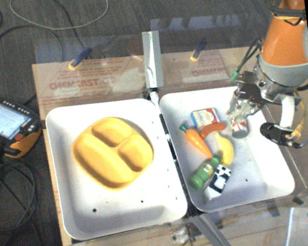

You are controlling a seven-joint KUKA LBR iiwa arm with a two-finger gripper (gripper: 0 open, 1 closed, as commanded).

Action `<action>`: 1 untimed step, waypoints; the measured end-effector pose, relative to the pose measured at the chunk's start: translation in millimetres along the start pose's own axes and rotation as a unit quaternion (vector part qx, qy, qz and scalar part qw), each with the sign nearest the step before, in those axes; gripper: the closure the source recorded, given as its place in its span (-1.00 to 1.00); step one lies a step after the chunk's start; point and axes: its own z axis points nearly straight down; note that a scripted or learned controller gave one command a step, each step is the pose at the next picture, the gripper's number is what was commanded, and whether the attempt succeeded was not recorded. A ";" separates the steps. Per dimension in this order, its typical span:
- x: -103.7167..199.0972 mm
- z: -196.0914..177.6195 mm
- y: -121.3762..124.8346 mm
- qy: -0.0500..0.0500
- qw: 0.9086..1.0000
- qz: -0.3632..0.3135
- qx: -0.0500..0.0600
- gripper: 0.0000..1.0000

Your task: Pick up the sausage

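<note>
Sausage (213,129): short, reddish-orange; lying flat in the right bin (274,180), upper middle, running left to right. Not held.

Touching or just beside: milk carton (204,117) above it; banana (226,150) at its lower right end; carrot (198,142) at its left end, slanting down to the right.

Further down the same bin: green bottle (202,174); black-and-white patterned item (221,178), kind unclear.

Gripper (239,119): just right of the sausage, low over the bin; finger state cannot be told from this view. Small grey-and-red object (240,128) under the fingertips, identity unclear.

Left bin (75,211): yellow divided plate (113,151), well apart from the sausage.

Risks, as judged:
- Crowding. Carton, carrot and banana hemming the sausage; little room for fingers on either side. Likely to nudge a neighbour or close on the wrong item.
- Low, round profile. Liable to roll or slip from a shallow pinch.
- Offset. Gripper to the right of the target, over the small object; a descent here likely to miss the sausage altogether.
</note>
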 end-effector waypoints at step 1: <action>4.2 -30.9 -3.2 -0.001 1.000 0.016 -0.001 1.00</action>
